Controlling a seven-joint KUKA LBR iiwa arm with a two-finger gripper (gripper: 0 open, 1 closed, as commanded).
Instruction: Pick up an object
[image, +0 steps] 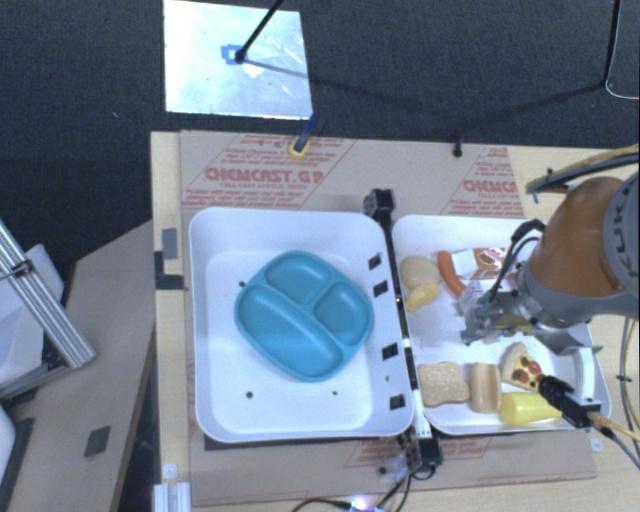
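A: Where's the gripper (484, 325)?
B: Low in the right bin (430, 235), mid-floor, arm (580, 250) over it from the right.
A: Jaws?
B: Can't tell, too small & dark. Nothing seen between them.
A: Food items?
B: All in right bin. Hot dog (452, 271) & bread roll (418, 270) up top, yellow piece (424, 295) just below roll. Toast slice (443, 383) & bun (485, 387) along front edge, pizza slice (521, 366) & lemon-yellow item (528, 408) to their right.
A: Left bin (215, 400)?
B: Blue divided plate (303, 314), centre, flat.
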